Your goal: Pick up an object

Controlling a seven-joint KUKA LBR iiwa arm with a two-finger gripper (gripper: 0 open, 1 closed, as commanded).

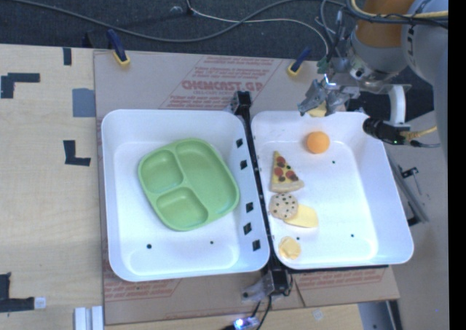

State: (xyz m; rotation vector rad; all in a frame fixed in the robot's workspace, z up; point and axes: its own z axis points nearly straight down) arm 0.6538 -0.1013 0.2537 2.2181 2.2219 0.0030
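Observation:
My gripper (321,103) hangs over the far edge of the right bin (378,197), a little above it. Its fingers are closed on a small pale yellow piece (317,111) that shows at their tips. In the right bin lie an orange ball (317,142), a pizza slice (284,173), a brown cookie (282,207), a yellow cheese wedge (305,216) and a small yellow round piece (290,248). The ball lies just in front of the gripper, slightly to its right.
The left bin (124,234) holds a green divided plate (188,183). A black divider with clips (251,175) runs between the bins. Clamps (119,54) (297,65) hold the cardboard base at the back. The arm (397,8) rises at the upper right.

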